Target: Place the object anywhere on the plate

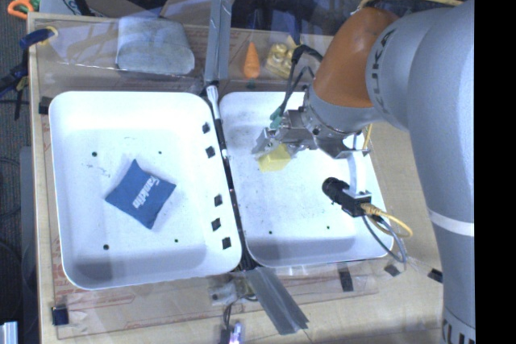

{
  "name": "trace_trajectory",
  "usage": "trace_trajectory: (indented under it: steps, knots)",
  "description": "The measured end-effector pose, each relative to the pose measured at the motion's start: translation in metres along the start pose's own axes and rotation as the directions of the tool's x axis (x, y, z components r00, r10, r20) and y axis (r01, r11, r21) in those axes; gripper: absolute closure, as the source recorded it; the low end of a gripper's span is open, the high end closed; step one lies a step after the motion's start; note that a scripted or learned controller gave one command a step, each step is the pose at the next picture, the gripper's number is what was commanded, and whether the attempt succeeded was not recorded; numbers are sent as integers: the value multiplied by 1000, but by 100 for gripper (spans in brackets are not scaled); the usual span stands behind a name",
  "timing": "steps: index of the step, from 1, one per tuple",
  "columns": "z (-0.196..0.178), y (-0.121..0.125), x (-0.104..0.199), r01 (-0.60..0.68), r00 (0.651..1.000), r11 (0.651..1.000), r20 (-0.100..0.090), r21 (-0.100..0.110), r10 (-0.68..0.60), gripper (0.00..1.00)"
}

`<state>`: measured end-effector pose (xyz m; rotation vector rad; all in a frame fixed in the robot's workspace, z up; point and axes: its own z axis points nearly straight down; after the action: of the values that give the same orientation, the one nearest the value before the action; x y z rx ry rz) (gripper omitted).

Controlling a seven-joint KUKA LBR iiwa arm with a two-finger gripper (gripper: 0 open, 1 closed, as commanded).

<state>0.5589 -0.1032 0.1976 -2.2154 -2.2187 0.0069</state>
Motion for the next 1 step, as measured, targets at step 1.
trace_trajectory:
  steps: [1]
  knots:
    - [-7,1,1,9,1000,1000,-1,7,-9,100]
